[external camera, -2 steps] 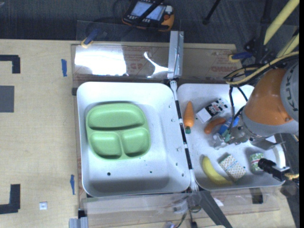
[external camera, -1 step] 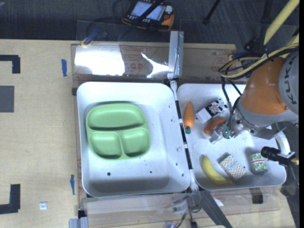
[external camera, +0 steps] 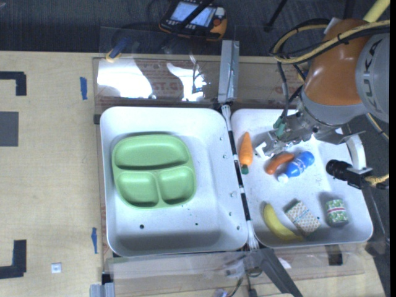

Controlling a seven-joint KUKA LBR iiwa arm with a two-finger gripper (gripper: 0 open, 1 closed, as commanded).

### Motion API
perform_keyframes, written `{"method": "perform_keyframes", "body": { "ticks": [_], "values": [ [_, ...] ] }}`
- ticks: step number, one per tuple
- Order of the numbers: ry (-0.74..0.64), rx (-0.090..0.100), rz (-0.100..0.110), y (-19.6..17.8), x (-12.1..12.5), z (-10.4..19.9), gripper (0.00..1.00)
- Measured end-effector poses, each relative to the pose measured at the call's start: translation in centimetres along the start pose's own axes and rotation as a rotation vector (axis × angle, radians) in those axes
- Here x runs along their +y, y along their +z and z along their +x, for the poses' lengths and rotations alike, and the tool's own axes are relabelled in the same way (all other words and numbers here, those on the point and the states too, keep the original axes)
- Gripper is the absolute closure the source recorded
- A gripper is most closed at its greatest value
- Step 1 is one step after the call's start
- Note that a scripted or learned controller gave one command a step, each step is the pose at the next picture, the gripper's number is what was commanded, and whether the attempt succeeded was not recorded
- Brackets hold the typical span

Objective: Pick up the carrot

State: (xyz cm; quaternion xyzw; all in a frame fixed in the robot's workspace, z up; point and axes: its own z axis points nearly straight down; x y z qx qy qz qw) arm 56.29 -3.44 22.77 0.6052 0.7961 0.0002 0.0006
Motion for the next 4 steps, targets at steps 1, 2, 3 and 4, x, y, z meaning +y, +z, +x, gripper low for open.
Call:
{"method": "perform_keyframes", "body": {
  "ticks": [1, 2, 3, 4],
  "values": [
    [-0.173, -0.002, -0.002, -3.3, 0.0, 1.6, 1.00],
    [-0.120, 0.001, 0.001, 0.2, -7.2, 3.2, 1.00],
    [0.095, -0.001, 0.000, 0.9, 2.6, 2.8, 1.00],
    [-0.012, 0.002, 0.003, 1.6, -0.1, 4.3, 1.00]
  ]
}}
